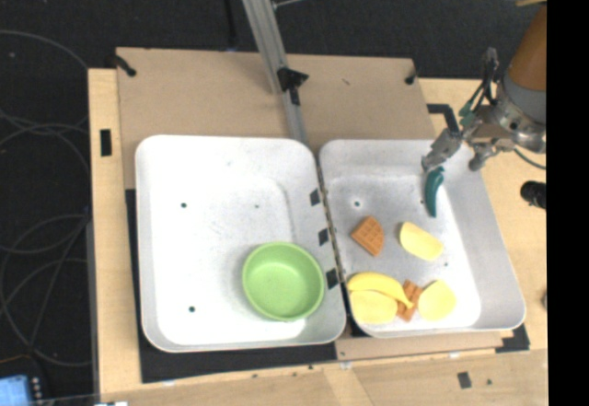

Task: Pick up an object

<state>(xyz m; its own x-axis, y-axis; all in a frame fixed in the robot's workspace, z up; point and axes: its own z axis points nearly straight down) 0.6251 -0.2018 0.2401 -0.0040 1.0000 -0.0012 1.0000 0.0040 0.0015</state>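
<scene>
My gripper [457, 158] hangs over the far right edge of the right bin [492, 238], open, with nothing between its fingers. A slim teal object [430, 191] lies just below the left fingertip [436, 156]; whether they touch I cannot tell. Further forward in the same bin are an orange waffle-like piece [368, 236], a yellow slice [421, 241], a yellow banana-like piece [373, 296], a small orange piece [408, 295] and another yellow piece [437, 300].
A green bowl [283, 280] sits at the front right of the left bin [184, 183]. A grey metal post [262, 17] rises from behind the bins' shared wall. Cables lie on the dark floor at left.
</scene>
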